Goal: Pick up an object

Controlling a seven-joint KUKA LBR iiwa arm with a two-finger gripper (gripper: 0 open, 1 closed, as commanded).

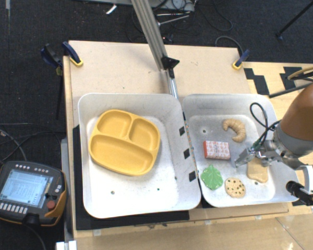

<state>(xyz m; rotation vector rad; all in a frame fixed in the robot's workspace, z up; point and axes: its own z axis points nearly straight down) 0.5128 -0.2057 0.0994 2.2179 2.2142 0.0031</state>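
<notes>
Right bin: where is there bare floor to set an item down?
In the right bin, the far strip above the croissant is bare, as is the patch left of the pink block. The near right is crowded: leaf, cookie, tan piece, gripper.

Five small food items in the right bin (194, 104), none lifted.

Lying flat on the bin floor: a tan croissant (236, 128), curved, toward the far side; a pink-and-white patterned block (216, 150), rectangular, near the middle and just below the croissant; a green leaf-shaped piece (212, 177) at the near left, close under the block; a round speckled cookie (235, 187) just right of the leaf, near the front wall; a pale tan slab (258, 173), possibly a bread slice, above and right of the cookie, its upper edge partly covered so its full outline cannot be made out. All apart from one another, none stacked.
</notes>
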